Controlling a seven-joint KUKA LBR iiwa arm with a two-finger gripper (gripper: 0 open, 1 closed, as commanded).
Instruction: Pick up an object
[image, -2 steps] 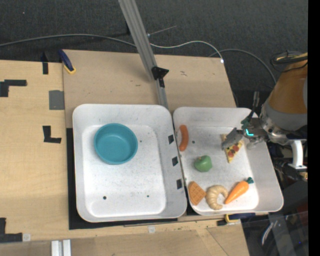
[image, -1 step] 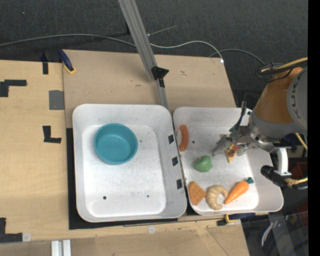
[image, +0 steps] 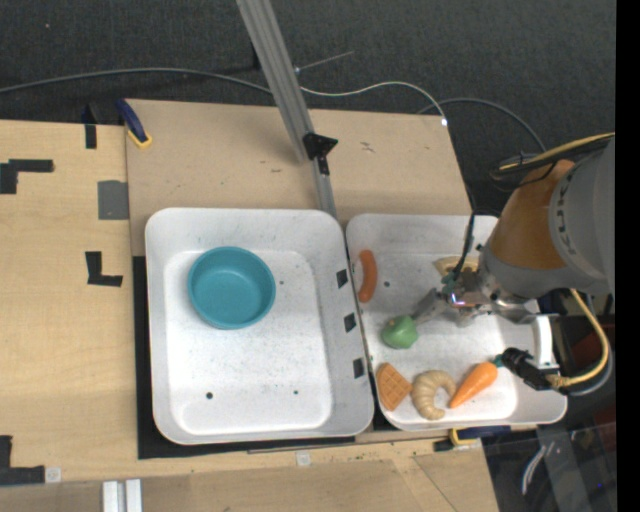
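Arm (image: 545, 235) bent low over right bin (image: 420, 232), gripper (image: 437, 302) beside green toy (image: 400, 331), finger spread indiscernible

Grey KUKA arm (image: 590, 215) with a broad orange band (image: 530, 235) above the wrist; a yellow cable (image: 590, 365) loops beside it; small metallic gripper (image: 440, 300) at the tip.

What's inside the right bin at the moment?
The right bin holds a sausage, green pepper, waffle, croissant and carrot. The arm covers the bin's right side, including most of a yellowish item.
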